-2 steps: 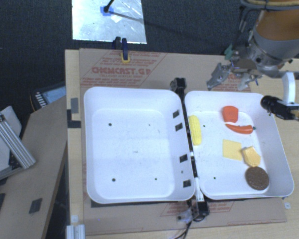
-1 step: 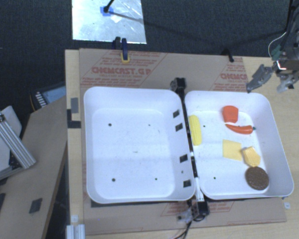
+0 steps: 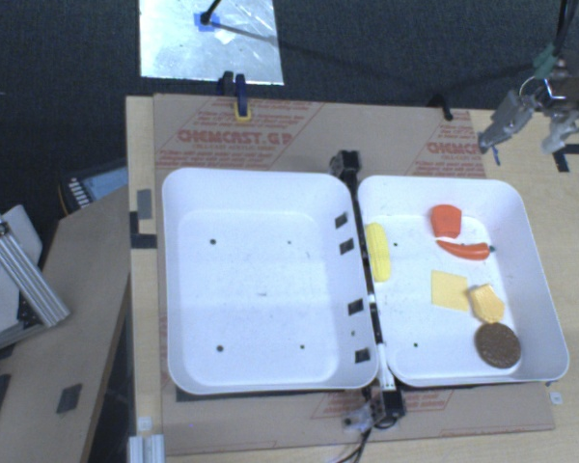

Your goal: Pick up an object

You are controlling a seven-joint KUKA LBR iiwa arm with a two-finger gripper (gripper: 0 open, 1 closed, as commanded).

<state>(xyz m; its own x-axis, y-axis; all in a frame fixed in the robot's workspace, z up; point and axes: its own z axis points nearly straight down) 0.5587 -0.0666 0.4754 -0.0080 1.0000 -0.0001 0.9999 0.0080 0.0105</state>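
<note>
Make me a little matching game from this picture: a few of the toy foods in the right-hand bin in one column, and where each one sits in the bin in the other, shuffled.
Things:
1. corn cob
2. brown round cookie
3. orange block
4. flat yellow cheese slice

Places:
A. near corner of the bin, at the right
B. along the bin's left wall, by the divider
C. middle of the bin, left of the small yellow chunk
D. far part of the bin, just above the red chili pepper

Pairs: 1-B, 2-A, 3-D, 4-C

Metal sheet [image 3: 210, 25] lies beyond the cardboard-covered bench [image 3: 299, 128].
</note>
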